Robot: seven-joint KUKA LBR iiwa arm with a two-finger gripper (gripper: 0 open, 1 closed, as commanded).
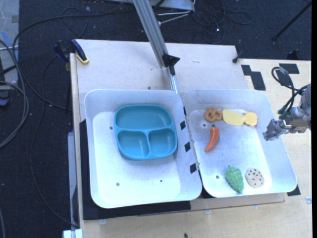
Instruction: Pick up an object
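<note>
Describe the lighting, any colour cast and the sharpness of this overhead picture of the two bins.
Camera view: even, soft light with a bluish cast on the white bins; faint shadows only; the pepper and cookie look slightly soft; the gripper at the right is blurred.

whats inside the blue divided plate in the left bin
Nothing lies in the blue three-compartment plastic plate; all three compartments show bare blue bottoms. It rests in the left shallow white bin, and the patch of bin floor beneath it is covered, so that cannot be checked.
</note>
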